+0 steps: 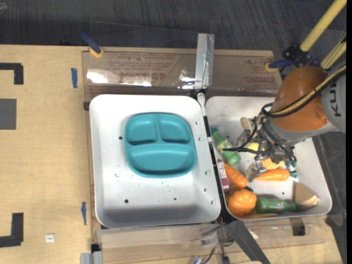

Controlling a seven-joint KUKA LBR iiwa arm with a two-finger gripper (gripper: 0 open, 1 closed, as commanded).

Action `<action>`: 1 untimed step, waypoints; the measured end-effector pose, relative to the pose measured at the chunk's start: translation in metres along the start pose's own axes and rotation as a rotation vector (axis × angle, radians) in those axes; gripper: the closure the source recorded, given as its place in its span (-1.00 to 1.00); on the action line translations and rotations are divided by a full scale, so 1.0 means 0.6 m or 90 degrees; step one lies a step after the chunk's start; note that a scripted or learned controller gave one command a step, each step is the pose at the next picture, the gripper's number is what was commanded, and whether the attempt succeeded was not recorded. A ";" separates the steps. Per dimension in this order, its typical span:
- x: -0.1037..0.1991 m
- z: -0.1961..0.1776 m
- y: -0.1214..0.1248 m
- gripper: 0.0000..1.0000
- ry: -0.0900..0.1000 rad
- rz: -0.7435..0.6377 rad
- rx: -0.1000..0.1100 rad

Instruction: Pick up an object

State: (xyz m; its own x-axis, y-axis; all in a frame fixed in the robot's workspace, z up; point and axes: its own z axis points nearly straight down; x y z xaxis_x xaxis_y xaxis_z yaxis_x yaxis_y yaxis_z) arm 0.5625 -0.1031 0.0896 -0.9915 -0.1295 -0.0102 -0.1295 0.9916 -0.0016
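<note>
The right bin (322,172) holds several toy foods. An orange round fruit (242,201) lies at the front, with a carrot (235,176) just behind it. A second carrot (273,175) lies further right, and a green cucumber (276,205) lies along the front wall. A green piece (222,142) rests by the left wall and a tan wedge (306,194) sits at the front right. My gripper (263,154) hangs low inside this bin, under the orange wrist band (300,100), right above the second carrot and some yellow bits. Cables and the wrist hide what lies beneath it.
The left bin (104,147) bears a teal divided plate (160,144) near its middle. A metal divider (204,65) stands behind the wall that the two bins share. Yellow rods (327,18) cross the top right corner.
</note>
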 end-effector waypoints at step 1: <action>0.061 -0.003 0.007 -1.00 -0.007 0.109 0.003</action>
State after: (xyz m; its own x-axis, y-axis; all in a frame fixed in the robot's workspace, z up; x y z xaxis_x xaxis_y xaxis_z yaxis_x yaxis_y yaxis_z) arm 0.5256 -0.1037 0.0909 -0.9989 0.0413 -0.0212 0.0414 0.9991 -0.0039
